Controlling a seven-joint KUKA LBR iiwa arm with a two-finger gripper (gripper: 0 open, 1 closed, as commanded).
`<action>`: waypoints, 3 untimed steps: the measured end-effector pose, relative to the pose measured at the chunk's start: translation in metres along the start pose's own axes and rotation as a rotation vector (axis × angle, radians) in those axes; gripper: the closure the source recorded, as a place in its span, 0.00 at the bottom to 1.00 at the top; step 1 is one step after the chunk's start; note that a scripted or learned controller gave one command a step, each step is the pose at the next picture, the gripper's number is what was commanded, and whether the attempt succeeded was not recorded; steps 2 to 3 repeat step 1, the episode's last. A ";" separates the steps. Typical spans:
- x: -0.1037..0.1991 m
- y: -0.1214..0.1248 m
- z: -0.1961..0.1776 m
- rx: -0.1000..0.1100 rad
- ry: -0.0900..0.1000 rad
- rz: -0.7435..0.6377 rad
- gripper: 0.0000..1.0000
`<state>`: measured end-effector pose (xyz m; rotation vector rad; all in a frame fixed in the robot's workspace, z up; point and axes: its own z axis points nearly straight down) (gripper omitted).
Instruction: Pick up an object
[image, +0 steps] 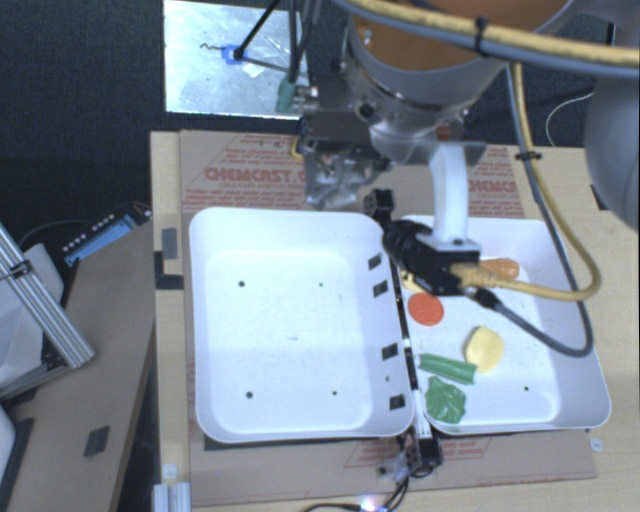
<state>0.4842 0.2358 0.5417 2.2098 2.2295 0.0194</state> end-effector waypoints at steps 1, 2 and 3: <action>-0.090 0.002 0.006 0.009 -0.008 0.016 1.00; -0.090 0.002 0.006 0.009 -0.008 0.016 1.00; -0.090 0.002 0.006 0.009 -0.008 0.016 1.00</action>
